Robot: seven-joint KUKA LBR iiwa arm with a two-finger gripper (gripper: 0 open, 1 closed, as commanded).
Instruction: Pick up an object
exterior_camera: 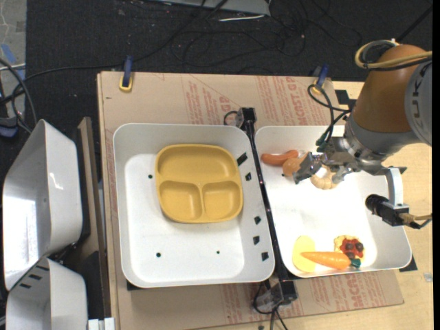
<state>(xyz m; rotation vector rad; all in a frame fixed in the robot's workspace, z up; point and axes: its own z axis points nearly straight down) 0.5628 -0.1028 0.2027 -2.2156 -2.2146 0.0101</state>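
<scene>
We see the arm (388, 98) reaching in from the right over the right bin (385, 208), its gripper (320, 169) low over the cluster of toy food at the bin's upper left. That is presumably why it is there: the pieces lie close together, so a grasp has several chances. The fingers (302, 172) look spread to either side of a pale, rounded piece (321, 179), perhaps a toy shell or bread roll, but we cannot tell whether they touch it, and nothing shows it lifted. Just beside it lie a small peach-coloured lump (293, 163) and a red-orange sausage (278, 158), near the bin's wall by the divider.

Well apart, at the bin's front edge, rest an orange carrot (326, 258) across a yellow disc (304, 251), with a red and green piece (350, 247) next to them. The left bin (137, 253) bears a yellow compartment plate (199, 183), likely there to receive items. We judge the grasp as still being attempted.
</scene>
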